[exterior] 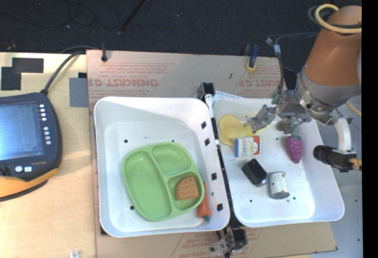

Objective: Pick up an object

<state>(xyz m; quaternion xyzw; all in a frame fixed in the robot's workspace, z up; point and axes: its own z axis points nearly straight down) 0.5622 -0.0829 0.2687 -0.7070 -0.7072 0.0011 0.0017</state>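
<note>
Left bin (112, 127), nearest edge: an orange carrot-shaped toy (204, 211) lies against the wall beside the green divided plate (156, 183); a waffle-like brown piece (188, 188) sits in the plate's small compartment.
Right bin (319, 206), front: a small silver can (277, 184) and a black block (254, 171) lie close together, the can looking stiff and light but likely to roll.
Right bin, middle: a little printed carton (247, 146), a yellow rounded piece (231, 127) just behind it, and a purple grape bunch (294, 147) to the side.
Likely target: the grape bunch, lying closest under the arm; I'd guess light, bumpy plastic, best pinched across its narrow middle.
Gripper (287, 116): low over the bin's far side, just above the grapes; I cannot tell how it is set, and nothing is visibly held.
Arm (333, 62): grey-and-orange, leaning in from the right.
</note>
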